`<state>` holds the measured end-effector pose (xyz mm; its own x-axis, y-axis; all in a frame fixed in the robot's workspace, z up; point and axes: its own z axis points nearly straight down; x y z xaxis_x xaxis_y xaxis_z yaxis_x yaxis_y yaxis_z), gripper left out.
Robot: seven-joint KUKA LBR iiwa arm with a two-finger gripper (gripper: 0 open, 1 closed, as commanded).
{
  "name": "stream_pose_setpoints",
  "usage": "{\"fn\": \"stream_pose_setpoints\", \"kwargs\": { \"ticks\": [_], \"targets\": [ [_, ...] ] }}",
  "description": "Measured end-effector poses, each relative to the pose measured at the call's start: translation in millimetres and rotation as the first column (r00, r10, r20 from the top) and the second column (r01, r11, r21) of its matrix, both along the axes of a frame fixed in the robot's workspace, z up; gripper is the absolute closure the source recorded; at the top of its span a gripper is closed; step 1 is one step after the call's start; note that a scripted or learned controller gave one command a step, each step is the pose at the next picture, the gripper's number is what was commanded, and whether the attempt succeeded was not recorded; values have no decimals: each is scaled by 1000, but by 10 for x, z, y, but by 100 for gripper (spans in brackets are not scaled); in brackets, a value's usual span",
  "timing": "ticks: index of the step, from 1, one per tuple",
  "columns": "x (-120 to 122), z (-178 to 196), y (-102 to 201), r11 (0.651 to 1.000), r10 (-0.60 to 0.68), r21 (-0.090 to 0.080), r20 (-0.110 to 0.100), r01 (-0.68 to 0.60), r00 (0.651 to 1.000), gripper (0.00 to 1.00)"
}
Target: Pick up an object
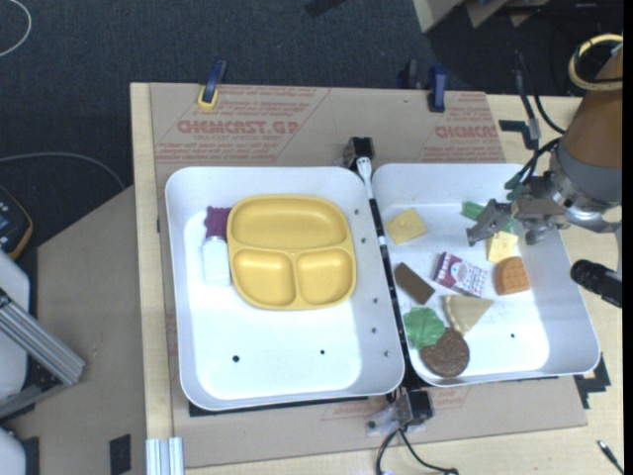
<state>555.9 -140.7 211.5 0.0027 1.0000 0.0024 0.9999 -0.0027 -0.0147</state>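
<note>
My gripper (pixel 506 224) hangs over the upper right part of the right bin (pixel 554 349). It is just above a pale yellow piece (pixel 501 246) and an orange block (pixel 511 276), beside a green item (pixel 477 209). Further left in that bin lie a yellow cheese-like wedge (pixel 406 227), a brown bar (pixel 414 283), a red and white packet (pixel 461 273), a tan triangle (pixel 467 312), a green leaf shape (pixel 423 326) and a brown round cookie (pixel 446 354). I see nothing between the fingers.
The left bin (pixel 277 364) holds a yellow three-part plate (pixel 292 249), with a white bottle (pixel 215 261) and a purple item (pixel 217 220) at its left. Clamps stand at the bench's back edge. A black part (pixel 598 280) juts in at the right.
</note>
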Motion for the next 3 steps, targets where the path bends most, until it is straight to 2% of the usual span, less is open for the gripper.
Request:
{"fn": "stream_pose_setpoints", "kwargs": {
  "ticks": [1, 2, 3],
  "targets": [
    [29, 78, 3, 1000, 3, -2, 15, -3, 1000, 0],
    [-46, -535, 44, 1000, 2, 0, 6, -2, 1000, 0],
    [-122, -1004, 101, 1000, 2, 0, 8, -2, 1000, 0]
  ]
}}
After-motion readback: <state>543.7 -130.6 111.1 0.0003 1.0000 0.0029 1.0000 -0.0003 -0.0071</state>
